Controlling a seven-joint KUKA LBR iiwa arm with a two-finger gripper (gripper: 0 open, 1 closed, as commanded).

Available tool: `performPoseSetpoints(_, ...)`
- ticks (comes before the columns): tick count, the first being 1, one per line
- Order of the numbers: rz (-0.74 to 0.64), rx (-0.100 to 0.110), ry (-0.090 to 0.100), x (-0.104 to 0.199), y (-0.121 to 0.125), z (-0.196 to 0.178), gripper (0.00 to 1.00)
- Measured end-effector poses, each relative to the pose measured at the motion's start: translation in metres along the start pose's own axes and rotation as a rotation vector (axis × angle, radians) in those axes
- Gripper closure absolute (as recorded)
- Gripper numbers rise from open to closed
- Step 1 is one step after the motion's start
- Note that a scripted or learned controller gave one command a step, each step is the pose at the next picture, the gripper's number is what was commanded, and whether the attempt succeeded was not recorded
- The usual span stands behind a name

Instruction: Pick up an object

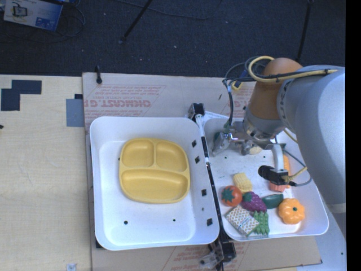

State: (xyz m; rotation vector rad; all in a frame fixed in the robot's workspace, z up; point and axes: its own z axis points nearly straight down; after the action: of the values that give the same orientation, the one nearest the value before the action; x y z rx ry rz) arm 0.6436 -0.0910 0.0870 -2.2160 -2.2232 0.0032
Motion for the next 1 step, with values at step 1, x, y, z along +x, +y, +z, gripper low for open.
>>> performPoseSetpoints(1,0.004,0.001,0.0,-0.0379,-0.0572,-0.0097,0.0)
